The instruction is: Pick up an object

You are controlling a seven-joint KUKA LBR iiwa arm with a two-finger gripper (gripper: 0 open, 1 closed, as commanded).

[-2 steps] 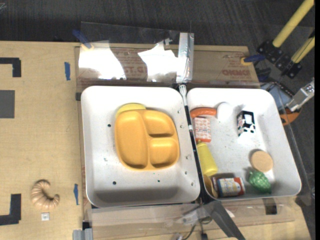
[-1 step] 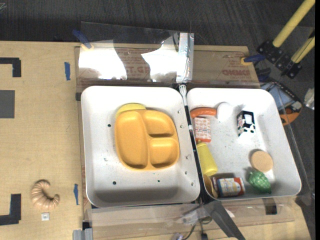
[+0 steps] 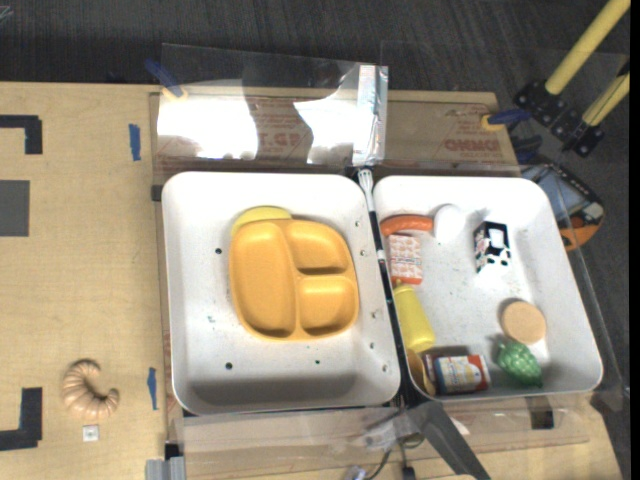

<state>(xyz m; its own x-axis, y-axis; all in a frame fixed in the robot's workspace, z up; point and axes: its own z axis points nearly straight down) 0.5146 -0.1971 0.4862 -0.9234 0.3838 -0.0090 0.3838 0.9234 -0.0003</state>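
Across the left bin (image 3: 190, 218) lies a smooth, glossy yellow tray (image 3: 293, 276) with three rounded compartments. The right bin (image 3: 562, 268) holds the pickable things: along its left wall a labelled tub (image 3: 406, 248), a yellow bottle (image 3: 412, 318) and a labelled can (image 3: 458, 370) lying on its side. Beside the can sits a knobbly green lump (image 3: 519, 360), near it a flat tan disc (image 3: 523, 320), and farther back a black-and-white carton (image 3: 491, 246). On the wooden bench (image 3: 70, 248) rests a curled, ridged tan pastry shape (image 3: 90, 388). Whether the claw is clenched or released, I cannot tell.
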